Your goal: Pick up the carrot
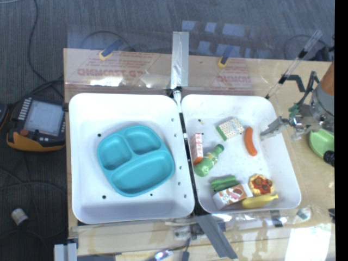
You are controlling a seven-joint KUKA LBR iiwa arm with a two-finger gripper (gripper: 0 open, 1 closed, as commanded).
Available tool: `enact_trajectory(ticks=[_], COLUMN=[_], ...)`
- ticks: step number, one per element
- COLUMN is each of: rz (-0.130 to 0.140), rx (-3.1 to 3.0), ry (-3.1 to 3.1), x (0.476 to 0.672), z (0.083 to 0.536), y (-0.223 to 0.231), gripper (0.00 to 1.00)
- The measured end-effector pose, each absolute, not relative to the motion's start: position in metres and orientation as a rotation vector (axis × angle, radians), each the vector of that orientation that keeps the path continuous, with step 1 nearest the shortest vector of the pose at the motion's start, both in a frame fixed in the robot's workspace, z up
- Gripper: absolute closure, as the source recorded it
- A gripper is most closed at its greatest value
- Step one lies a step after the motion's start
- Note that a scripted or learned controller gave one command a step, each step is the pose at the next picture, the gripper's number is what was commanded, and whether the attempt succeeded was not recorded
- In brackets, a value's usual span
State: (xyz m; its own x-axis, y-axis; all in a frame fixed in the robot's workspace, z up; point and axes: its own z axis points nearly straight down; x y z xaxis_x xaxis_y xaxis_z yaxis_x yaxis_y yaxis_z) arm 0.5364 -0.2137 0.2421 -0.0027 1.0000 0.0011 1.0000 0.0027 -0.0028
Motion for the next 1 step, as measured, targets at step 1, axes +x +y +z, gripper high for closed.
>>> enact_trajectory(ticks=[1], rz=[0.004], rx=[-2.154], ry=[-2.284], x=[0.565], z=[0.1907], y=[-0.1768], gripper=[0.0])
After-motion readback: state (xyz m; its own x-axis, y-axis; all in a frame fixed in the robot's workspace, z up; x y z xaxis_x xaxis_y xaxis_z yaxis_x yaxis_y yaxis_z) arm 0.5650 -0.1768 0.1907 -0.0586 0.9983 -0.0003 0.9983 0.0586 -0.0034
